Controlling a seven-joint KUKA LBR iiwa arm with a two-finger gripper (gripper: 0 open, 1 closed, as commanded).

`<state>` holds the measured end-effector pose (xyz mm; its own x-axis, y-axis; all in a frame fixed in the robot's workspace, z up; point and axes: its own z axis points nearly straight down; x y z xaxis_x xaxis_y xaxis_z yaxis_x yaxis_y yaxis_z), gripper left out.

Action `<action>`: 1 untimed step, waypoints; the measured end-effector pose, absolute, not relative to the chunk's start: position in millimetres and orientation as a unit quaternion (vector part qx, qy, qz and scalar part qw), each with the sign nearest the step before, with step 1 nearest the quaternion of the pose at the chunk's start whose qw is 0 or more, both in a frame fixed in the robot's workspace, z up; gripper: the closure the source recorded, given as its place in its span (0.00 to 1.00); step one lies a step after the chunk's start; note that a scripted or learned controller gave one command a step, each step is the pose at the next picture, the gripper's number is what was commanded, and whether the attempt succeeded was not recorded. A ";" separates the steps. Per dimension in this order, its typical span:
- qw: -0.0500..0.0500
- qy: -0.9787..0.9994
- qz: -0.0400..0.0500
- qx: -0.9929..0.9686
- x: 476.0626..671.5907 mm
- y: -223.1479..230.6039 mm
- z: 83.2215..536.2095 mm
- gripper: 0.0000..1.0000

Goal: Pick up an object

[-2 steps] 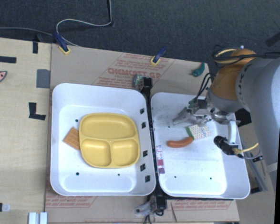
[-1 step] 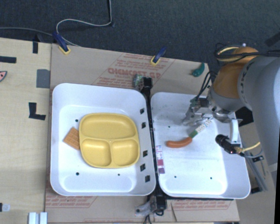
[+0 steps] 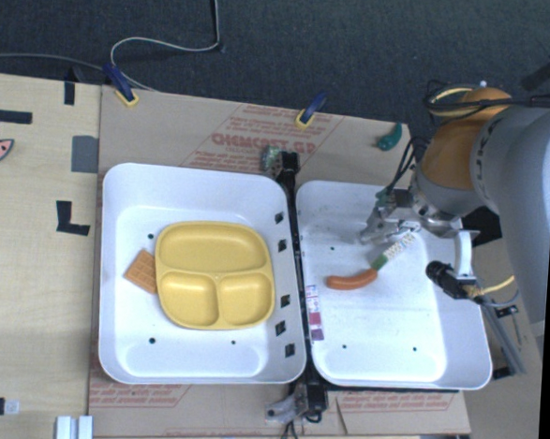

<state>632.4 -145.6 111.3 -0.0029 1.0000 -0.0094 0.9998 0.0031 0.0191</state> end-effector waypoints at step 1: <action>0.009 0.708 0.004 0.706 632.4 -145.2 120.6 1.00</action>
